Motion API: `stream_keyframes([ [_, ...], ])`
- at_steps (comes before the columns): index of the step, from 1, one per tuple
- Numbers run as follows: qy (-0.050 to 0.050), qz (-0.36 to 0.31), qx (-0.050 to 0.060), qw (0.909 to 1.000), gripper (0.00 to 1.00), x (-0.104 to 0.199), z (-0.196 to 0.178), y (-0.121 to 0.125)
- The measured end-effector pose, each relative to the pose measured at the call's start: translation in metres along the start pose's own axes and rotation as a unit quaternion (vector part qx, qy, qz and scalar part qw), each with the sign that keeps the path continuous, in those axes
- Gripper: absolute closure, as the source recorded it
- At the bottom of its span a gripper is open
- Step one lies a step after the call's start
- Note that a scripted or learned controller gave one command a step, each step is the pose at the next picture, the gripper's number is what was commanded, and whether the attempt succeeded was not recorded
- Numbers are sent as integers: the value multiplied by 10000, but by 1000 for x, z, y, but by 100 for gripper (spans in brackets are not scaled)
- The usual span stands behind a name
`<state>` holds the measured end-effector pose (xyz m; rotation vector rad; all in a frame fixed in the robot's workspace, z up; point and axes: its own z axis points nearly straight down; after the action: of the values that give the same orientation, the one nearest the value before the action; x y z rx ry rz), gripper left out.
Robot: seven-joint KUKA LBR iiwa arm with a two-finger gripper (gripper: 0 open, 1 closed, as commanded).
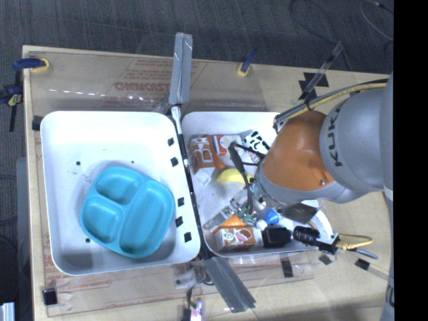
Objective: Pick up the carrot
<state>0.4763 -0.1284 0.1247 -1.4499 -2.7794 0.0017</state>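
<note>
In the right bin (pixel 200 127), a thin orange shape that looks like the carrot (pixel 224 218) lies slanted near the front, just above an orange-labelled packet (pixel 235 235). My gripper (pixel 249 204) hangs low over the middle of this bin, right beside the carrot's upper end. The orange wrist band and grey arm cover most of the gripper. Whether it touches the carrot cannot be made out.
A brown snack packet (pixel 206 151), a yellow fruit-like piece (pixel 231 176) and a black-and-white item (pixel 254 140) lie toward the back of the right bin. The left bin (pixel 60 139) holds a blue divided plate (pixel 127 209). The arm covers the right bin's right half.
</note>
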Motion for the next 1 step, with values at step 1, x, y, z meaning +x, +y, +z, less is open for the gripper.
stream_keyframes([
  [1, -12, -18, -10, 10000, 0, -43, 14, -30],
])
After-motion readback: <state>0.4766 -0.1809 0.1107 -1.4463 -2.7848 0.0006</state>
